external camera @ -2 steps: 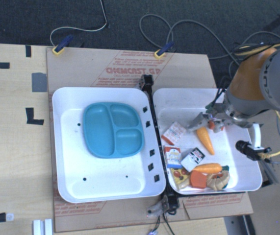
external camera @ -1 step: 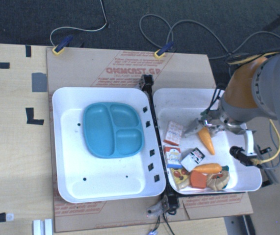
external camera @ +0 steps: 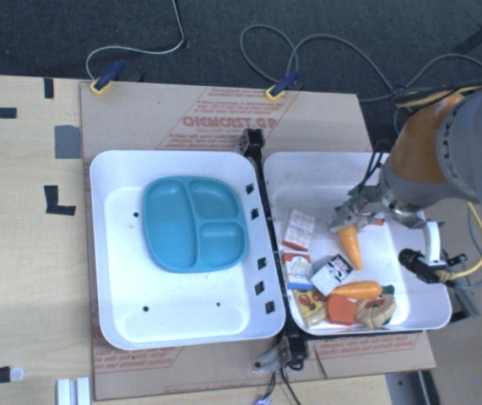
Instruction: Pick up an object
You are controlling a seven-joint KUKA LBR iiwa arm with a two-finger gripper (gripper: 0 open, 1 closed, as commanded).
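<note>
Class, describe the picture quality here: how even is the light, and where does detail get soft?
Camera view: light is even and soft, with faint shadows inside the white bins; the blue tray reads clearly; small items beside the carrot are soft; the gripper blurs against clutter.

At the right of the frame, a thick grey robot arm [external camera: 477,142] with a broad orange band [external camera: 418,146], tapering to a grey wrist; yellow and black cables [external camera: 477,243] loop alongside it.
</note>
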